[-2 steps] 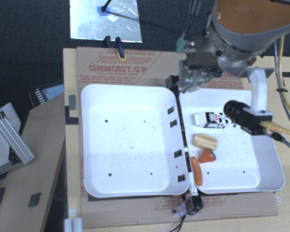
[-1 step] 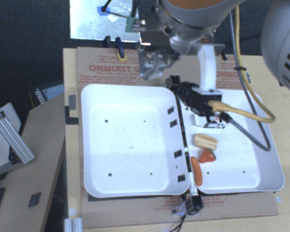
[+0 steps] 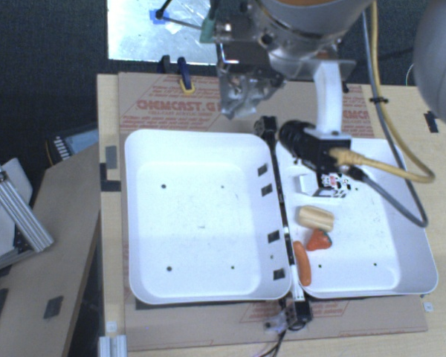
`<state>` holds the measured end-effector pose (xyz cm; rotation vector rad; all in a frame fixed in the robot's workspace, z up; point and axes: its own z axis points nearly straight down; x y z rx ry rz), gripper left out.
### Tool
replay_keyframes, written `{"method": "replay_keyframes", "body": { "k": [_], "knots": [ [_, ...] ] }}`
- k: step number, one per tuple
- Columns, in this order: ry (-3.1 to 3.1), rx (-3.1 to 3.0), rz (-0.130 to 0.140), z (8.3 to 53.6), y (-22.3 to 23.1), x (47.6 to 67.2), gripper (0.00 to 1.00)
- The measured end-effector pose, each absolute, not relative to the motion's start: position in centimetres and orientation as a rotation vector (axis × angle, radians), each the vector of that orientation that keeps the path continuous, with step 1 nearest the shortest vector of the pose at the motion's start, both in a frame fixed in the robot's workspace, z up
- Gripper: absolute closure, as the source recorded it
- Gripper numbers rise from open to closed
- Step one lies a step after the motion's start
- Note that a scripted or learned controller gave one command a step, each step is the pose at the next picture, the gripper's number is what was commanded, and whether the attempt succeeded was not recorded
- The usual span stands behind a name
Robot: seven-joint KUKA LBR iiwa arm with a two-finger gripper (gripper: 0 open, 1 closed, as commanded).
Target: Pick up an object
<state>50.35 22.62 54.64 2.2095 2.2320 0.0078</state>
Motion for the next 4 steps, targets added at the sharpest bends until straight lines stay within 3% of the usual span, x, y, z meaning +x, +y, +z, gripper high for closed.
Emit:
{"method": "replay_keyframes", "body": {
  "k": [4],
  "knots": [
    [2.256,2.183,0.022,59.1,22.7,50.4,1.0]
  ]
}}
